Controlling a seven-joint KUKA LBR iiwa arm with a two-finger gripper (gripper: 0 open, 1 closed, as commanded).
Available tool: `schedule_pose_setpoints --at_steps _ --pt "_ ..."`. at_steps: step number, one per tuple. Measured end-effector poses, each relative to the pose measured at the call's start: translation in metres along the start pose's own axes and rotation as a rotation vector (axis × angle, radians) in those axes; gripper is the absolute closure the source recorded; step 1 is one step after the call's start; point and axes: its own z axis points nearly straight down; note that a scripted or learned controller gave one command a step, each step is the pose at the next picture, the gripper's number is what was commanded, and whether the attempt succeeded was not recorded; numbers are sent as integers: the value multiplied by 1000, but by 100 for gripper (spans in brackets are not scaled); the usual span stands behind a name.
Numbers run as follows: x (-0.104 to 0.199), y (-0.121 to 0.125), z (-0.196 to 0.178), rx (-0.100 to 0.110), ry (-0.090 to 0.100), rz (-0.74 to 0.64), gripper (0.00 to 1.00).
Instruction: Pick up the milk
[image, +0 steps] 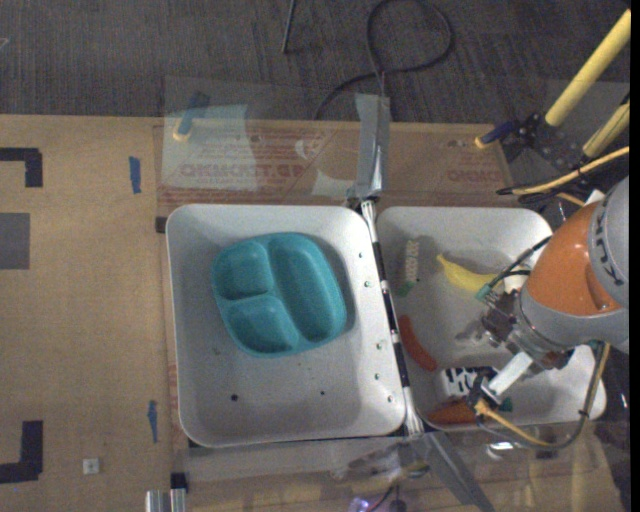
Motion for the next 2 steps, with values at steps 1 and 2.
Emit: schedule_pose_setpoints --at_steps 1,2 --pt "-4 2 -10 -2 -3 8 100" --pt "38 -16 -111 6 -2 103 100"
